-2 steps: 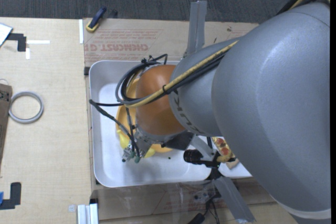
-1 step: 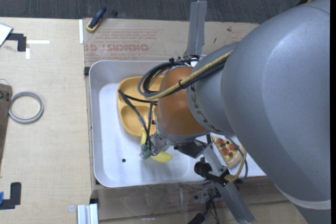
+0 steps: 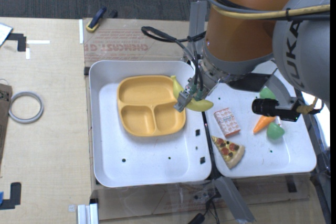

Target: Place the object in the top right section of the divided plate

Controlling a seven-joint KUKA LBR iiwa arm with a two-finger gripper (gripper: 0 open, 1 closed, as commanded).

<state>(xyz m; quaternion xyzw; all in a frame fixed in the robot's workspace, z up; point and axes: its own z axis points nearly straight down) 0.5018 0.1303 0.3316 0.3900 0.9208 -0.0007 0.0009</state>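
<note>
The gripper (image 3: pixel 188 97) hung at the right rim of the divided plate (image 3: pixel 150 104), its fingers apparently pinching the banana (image 3: pixel 198 104). Carrying seemed underway; next, a short leftward shift over the top right section, then release.

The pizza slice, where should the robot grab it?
Grab the pizza slice across its narrow pointed half, coming straight down from above. It lies flat in the right bin, and its wide crust end sits close to the bin's front rim, leaving little room there.
</note>
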